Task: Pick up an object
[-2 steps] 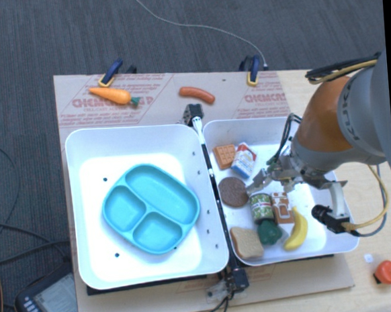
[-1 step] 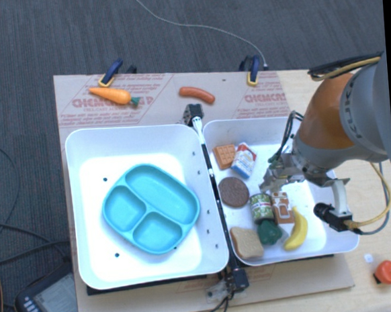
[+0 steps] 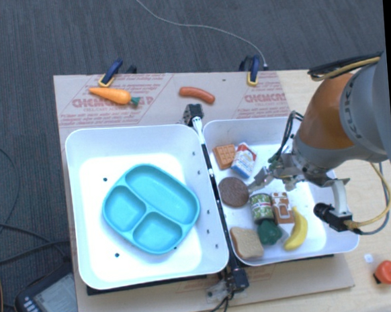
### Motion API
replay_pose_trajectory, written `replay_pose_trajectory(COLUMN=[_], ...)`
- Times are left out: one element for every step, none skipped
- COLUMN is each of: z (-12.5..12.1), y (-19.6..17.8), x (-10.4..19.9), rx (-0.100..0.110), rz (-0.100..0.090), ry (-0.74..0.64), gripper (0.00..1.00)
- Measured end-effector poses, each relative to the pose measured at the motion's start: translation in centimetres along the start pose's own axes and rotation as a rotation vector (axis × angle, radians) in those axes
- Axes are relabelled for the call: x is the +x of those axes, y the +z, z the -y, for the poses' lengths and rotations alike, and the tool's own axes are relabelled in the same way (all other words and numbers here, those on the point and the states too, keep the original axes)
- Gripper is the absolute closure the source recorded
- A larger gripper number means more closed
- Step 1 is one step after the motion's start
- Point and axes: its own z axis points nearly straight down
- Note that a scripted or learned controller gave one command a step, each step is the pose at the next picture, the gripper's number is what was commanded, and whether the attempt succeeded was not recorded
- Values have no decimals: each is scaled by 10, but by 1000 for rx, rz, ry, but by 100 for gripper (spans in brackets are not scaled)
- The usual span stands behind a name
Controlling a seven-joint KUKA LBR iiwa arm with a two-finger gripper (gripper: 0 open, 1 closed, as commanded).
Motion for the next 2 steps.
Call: replay_pose_trajectory(z=[55, 53], y=[21, 10], x=[28, 27], rx=[-39, -45], rz=[17, 20], ry=[-2, 1], gripper=[0, 100])
